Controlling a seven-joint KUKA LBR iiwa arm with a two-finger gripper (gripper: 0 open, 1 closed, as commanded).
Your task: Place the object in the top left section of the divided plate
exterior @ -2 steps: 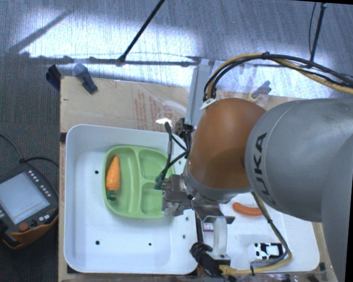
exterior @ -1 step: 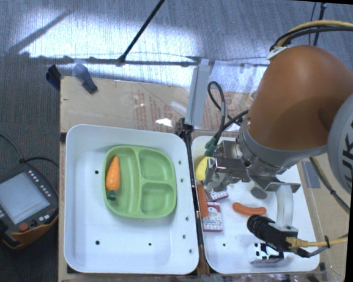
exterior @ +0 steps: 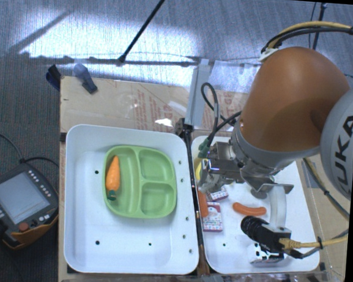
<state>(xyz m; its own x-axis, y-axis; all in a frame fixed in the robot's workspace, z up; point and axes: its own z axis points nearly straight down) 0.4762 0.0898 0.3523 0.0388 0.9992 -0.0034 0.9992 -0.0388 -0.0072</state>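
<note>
A green divided plate (exterior: 141,182) lies in the left white bin (exterior: 82,239). An orange carrot with a green tip (exterior: 112,176) rests in the plate's long left section; its two right sections hold nothing. My gripper (exterior: 212,178) hangs low over the left part of the right bin (exterior: 304,228), close to the wall between the bins. The wrist body hides much of it. Just below it lie an orange piece (exterior: 203,203) and a small red and white box (exterior: 213,218).
A red sausage (exterior: 249,208) lies in the middle of the right bin, and a black-and-white spotted item (exterior: 260,256) sits near its front edge. Something yellow (exterior: 197,167) shows at the bin's left wall. A teach pendant (exterior: 14,206) lies on the floor at the left.
</note>
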